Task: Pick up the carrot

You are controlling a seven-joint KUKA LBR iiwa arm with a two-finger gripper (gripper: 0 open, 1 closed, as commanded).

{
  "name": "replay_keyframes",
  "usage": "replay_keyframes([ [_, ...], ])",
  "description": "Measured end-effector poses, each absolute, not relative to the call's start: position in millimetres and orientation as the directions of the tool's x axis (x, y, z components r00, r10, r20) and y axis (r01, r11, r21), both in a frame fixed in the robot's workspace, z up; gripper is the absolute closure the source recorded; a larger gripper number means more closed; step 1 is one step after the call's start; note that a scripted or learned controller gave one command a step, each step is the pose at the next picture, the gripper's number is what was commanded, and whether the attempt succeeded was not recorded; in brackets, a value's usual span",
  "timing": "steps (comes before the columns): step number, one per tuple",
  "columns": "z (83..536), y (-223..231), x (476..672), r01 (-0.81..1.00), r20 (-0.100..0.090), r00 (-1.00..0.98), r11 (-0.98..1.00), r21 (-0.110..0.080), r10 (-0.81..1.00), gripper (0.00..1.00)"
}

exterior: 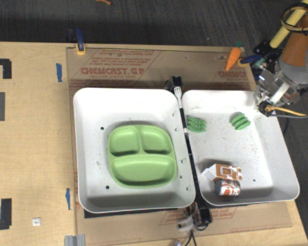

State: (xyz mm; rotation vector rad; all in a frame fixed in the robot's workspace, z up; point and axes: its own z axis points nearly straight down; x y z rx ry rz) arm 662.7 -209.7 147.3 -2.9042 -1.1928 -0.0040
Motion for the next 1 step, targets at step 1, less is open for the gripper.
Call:
replay_keyframes([
  [1, 211.3, -156.3, 660.6, 0.576, 0.001, 0.818, -0.818, 0.0, 0.576, 1.0],
])
